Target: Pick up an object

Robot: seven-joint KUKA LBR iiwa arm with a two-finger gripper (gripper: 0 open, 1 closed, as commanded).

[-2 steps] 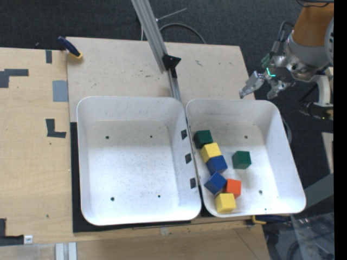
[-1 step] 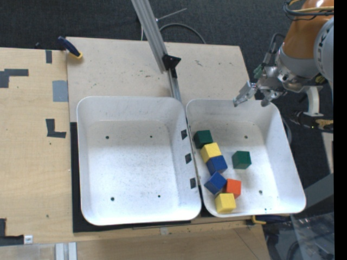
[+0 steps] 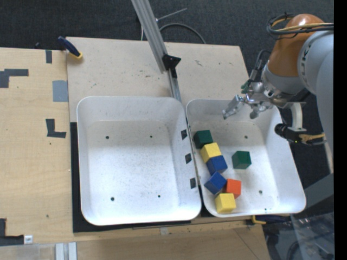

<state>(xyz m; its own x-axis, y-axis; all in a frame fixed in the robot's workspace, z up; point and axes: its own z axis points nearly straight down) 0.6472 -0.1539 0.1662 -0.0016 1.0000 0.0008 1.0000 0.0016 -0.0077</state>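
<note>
The grey arm with its orange band reaches in from the right, and its metal two-finger gripper hangs over the far end of the right-hand shallow white plastic bin, near that bin's back wall. The two fingers are spread apart with nothing between them, so the gripper carries no load. All the small blocks lie in this same bin, well clear of the gripper and closer to the near end. A dark green cube sits nearest the gripper, hard against the bin's left wall; just below it comes a yellow cube, then a blue cube touching it, and a second blue cube further down the same wall (these four form a loose line along the divider side). A small orange cube sits just beside that lower blue one, and another yellow cube lies nearest the front rim. A second green cube stands alone toward the middle of the bin floor. The left-hand white bin lies alongside, its wall touching the right bin's.
</note>
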